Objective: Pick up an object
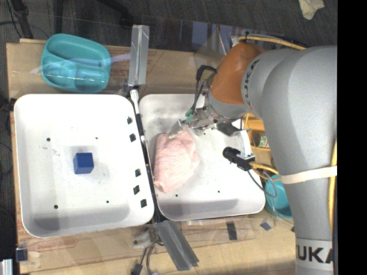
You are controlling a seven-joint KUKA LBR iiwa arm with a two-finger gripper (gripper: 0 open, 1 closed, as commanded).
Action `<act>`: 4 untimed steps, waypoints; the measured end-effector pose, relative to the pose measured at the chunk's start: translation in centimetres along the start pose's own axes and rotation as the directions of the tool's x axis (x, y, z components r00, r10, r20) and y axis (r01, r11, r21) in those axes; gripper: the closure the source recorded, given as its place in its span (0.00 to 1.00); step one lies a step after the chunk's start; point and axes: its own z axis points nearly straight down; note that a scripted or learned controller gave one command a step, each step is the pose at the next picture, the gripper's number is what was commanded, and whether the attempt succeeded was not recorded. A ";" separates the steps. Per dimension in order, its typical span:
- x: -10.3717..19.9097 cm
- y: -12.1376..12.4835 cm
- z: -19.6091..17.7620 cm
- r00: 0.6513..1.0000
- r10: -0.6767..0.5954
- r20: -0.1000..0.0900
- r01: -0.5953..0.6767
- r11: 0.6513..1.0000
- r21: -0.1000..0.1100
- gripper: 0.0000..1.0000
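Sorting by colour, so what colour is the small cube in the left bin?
Blue: the small cube, seen in the camera view.

- You see the grey arm [287, 130] reaching in from the right, its orange band [232, 76] above the right bin [229, 202].
- Its tool [192, 124] sits low at the upper edge of a pink cloth [175, 160], touching or just over it; you cannot tell how the tips stand.
- The pink cloth lies bunched in the left half of the right bin.
- A small blue cube [84, 162] rests alone in the left bin [34, 211], well apart from the cloth.
- A turquoise plastic container [75, 62] lies on the table [74, 254] just beyond the left bin's far edge.
- A crumpled pale rag [307, 3] lies on the dark floor [172, 2] at top right.
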 end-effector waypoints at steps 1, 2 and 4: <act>3.7 -2.7 0.0 0.995 -0.101 0.001 0.101 0.995 -0.002 0.00; 5.1 -2.6 0.1 0.988 -0.155 0.000 0.155 0.988 0.000 0.00; 5.1 -2.5 -1.0 0.987 -0.158 0.001 0.158 0.987 -0.001 0.00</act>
